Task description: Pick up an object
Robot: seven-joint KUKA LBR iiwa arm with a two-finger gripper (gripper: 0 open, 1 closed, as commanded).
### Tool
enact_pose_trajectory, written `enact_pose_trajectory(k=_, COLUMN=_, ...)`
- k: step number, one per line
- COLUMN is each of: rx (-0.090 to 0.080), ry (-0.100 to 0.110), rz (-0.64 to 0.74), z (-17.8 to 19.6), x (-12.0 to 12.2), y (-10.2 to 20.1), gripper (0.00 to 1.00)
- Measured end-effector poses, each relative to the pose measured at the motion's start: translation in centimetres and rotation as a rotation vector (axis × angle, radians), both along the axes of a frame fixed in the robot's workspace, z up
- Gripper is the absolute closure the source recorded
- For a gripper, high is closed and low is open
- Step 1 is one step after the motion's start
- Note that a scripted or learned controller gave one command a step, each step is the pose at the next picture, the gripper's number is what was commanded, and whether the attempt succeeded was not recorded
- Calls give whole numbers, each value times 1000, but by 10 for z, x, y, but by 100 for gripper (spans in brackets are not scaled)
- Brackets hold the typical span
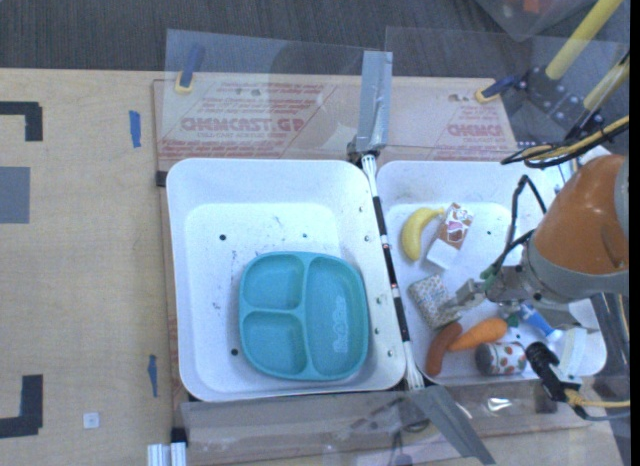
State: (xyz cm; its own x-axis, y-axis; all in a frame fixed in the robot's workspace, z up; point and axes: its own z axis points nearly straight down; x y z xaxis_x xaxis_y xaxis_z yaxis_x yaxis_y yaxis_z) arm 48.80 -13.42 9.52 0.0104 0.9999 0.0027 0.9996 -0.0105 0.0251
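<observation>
Two white bins are sitting side by side on the bench point(80, 284). The left bin point(200, 204) is holding a teal divided tray point(303, 316), which is lying flat toward the near right corner with its three compartments facing up. The right bin point(400, 179) is holding the loose objects. A banana point(416, 231) is lying near the far left of this bin, and a small carton point(455, 226) is lying just beside it on the right, touching a white block point(441, 253). A speckled grey piece point(431, 297) is lying near the middle, a brown sausage point(441, 348) is lying at the near left, and a carrot point(481, 333) is lying just right of the sausage, close to or touching it. A spotted can point(499, 357) is lying on its side at the near edge, just beside the carrot. The arm point(585, 229) is reaching in from the right, with its orange band sitting over the right part of this bin. The gripper point(470, 297) is hanging low between the speckled piece and the carrot; the fingers are blurring into the clutter, so whether they are spread or closed, or gripping any object, cannot be told.
</observation>
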Motion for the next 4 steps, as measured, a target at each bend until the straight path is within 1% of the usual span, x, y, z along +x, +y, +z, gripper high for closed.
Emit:
enact_pose_trajectory(k=1, rx=-3, ry=24, rz=-77, z=16, x=111, y=-19, gripper=0)
enact_pose_trajectory(k=2, rx=-6, ry=22, rz=86, z=98, x=155, y=-63, gripper=0)
enact_pose_trajectory(k=3, rx=-4, ry=25, rz=92, z=16, x=84, y=-78, gripper=0)
enact_pose_trajectory(k=4, rx=8, ry=16, rz=82, z=-6, x=24, y=-80, gripper=0)
